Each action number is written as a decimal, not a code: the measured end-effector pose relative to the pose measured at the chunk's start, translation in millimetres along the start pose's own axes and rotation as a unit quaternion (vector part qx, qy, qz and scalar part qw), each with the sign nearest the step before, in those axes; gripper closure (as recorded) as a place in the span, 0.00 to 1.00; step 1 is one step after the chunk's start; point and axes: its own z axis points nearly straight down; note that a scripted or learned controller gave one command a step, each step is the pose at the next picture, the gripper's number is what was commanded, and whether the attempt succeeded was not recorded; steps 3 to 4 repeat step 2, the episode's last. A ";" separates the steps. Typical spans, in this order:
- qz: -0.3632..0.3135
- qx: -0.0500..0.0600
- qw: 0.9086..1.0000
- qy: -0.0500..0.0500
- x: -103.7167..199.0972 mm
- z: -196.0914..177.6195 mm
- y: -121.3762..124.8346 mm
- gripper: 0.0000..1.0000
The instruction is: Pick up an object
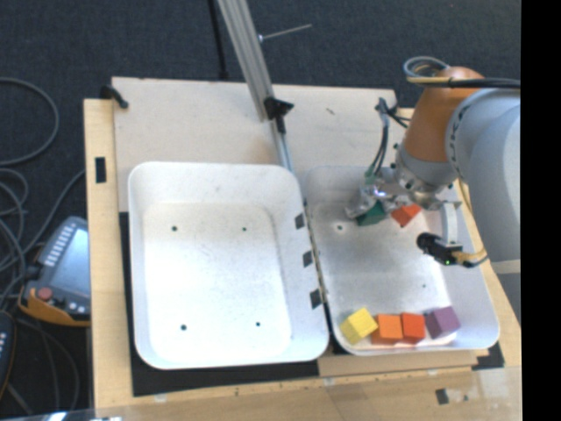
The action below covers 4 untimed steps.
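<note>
My gripper [368,205] hangs over the upper part of the right bin [386,270], below the arm's orange band. A small green object [375,217] lies right at the gripper's tip; whether it is gripped is unclear. Just to its right lies a red-orange block [405,215]. Along the right bin's front wall a yellow block [358,324], an orange block [389,327], a red-orange block [413,326] and a purple block [442,321] sit in a row.
The left bin [219,261] stands beside the right one. A slanted metal rail [250,51] rises from the bench behind the bins. A black cable clip [436,248] hangs from the arm above the right bin's right side.
</note>
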 end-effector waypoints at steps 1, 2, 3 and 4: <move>-0.002 -0.005 1.000 0.001 95.6 -106.2 0.7 1.00; -0.002 -0.001 1.000 0.001 174.8 -106.4 0.1 1.00; -0.002 -0.001 1.000 0.001 174.8 -106.4 0.1 1.00; -0.002 -0.001 1.000 0.001 174.8 -106.4 0.1 1.00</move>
